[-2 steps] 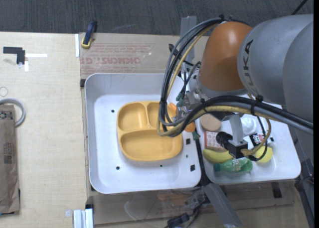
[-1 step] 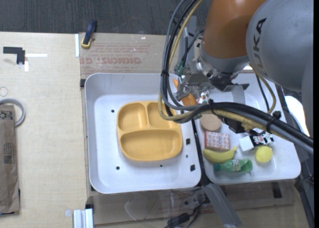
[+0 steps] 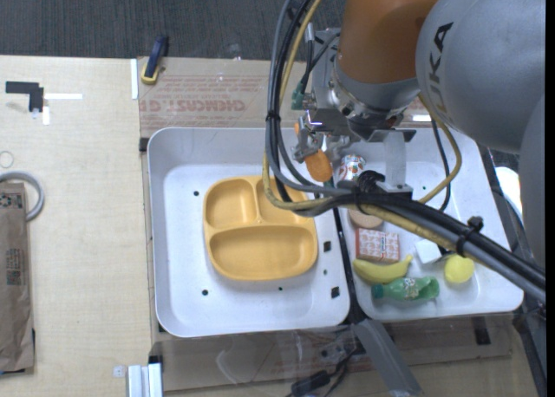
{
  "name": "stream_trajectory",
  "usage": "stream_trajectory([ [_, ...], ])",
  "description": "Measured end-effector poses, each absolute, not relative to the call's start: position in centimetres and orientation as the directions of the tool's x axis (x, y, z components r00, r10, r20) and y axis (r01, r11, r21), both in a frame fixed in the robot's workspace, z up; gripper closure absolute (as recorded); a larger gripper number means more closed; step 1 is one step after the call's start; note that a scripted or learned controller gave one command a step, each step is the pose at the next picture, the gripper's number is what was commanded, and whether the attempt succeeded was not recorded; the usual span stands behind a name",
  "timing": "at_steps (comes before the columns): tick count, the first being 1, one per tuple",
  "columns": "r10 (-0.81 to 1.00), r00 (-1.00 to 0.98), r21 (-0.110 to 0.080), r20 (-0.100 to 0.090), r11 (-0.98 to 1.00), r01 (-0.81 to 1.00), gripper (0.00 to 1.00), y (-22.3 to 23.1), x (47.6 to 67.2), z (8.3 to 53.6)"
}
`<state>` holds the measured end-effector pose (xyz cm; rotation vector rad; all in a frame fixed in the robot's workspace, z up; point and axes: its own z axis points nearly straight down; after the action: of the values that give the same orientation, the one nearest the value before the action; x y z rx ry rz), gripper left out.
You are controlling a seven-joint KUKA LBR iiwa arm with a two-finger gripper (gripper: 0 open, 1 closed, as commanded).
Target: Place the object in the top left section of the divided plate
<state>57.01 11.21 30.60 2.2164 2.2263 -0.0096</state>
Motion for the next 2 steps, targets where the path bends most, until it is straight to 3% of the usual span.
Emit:
stream_trajectory([
  [1,0.999,-0.052,-0.007,-0.004,0.052,0.999,1.0,16.8,51.7,19.9],
  [2,0.999,0.042,-0.005,-0.005,-0.042,0.999,1.0,14.3,50.4,33.6],
])
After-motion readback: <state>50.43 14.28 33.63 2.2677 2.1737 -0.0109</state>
